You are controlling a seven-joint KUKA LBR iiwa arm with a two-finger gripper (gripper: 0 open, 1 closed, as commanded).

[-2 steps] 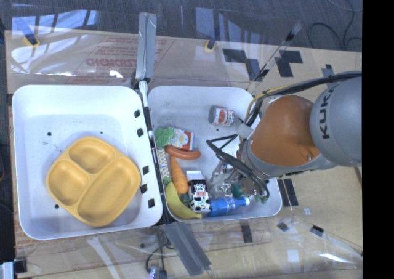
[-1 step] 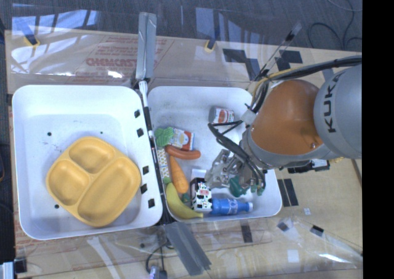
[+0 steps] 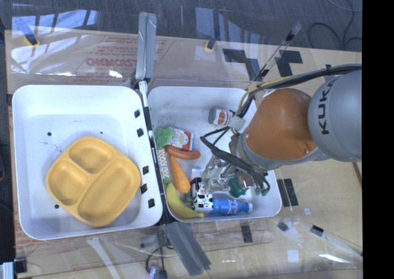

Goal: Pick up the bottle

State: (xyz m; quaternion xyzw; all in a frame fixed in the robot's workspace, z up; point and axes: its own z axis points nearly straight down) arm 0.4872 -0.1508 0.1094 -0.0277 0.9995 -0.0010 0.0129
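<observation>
Right bin crowded along its near and left sides; left bin taken up by a tray.

In the right bin (image 3: 184, 96), the arm's orange band (image 3: 280, 125) and gripper (image 3: 229, 179) overhang the middle and right, with cables looped beside them. The bottle (image 3: 229, 207) lies against the near wall, hemmed by the banana (image 3: 178, 206) and a black-and-white toy (image 3: 201, 196) on its left. A carrot (image 3: 179, 175), sausage (image 3: 183, 154) and carton (image 3: 180, 138) line the left side. Bare floor remains toward the far wall, around a small can (image 3: 220, 116). The yellow tray (image 3: 92, 179) covers most of the left bin (image 3: 37, 111).

Yellow tray (image 3: 92, 180), blue bottle (image 3: 229, 207), orange carrot (image 3: 179, 177), yellow banana (image 3: 179, 207), white bins (image 3: 28, 148)
</observation>
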